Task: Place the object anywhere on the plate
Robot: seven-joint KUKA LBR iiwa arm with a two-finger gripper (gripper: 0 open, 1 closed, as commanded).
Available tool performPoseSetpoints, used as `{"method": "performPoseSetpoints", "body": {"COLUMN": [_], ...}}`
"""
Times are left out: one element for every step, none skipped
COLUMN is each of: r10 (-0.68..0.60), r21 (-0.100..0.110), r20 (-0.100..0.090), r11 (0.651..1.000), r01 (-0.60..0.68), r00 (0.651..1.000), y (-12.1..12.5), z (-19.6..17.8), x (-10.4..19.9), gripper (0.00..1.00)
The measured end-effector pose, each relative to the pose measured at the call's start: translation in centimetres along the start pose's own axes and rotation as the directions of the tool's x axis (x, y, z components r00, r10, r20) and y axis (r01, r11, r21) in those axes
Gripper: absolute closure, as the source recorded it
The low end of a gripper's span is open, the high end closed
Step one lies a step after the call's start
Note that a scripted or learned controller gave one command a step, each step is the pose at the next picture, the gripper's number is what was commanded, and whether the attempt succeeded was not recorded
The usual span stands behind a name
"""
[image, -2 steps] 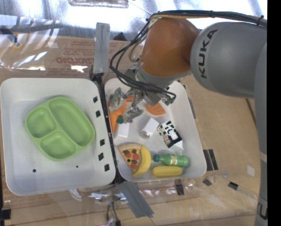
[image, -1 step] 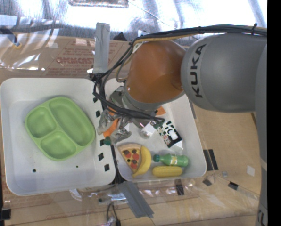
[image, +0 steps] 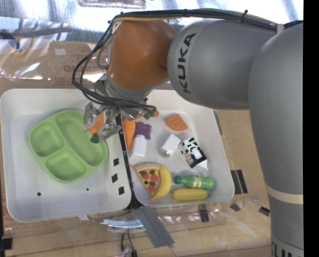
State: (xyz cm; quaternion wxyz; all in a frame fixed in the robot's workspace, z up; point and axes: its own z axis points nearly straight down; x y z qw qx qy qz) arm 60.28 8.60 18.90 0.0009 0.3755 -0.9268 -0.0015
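A green three-section plate lies in the left bin. My gripper hangs over the plate's right edge, near the divider between the bins. It is shut on a small orange carrot, whose green tip points down toward the plate's rim. The carrot hangs tilted between the fingers, above the plate's right side. The wrist and its orange band hide the bin area behind the gripper.
The right bin holds a second carrot, a purple toy, a white bottle, an orange cracker, a white block, a cow-pattern carton, a pizza slice, a banana and a green bottle.
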Motion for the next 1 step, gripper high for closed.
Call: {"method": "performPoseSetpoints", "body": {"r10": [0.002], "r21": [0.001], "r20": [-0.001], "r11": [1.0], "r01": [-0.002], "r00": [1.0], "y": [-0.11], "z": [0.0], "x": [0.09], "gripper": [0.0]}}
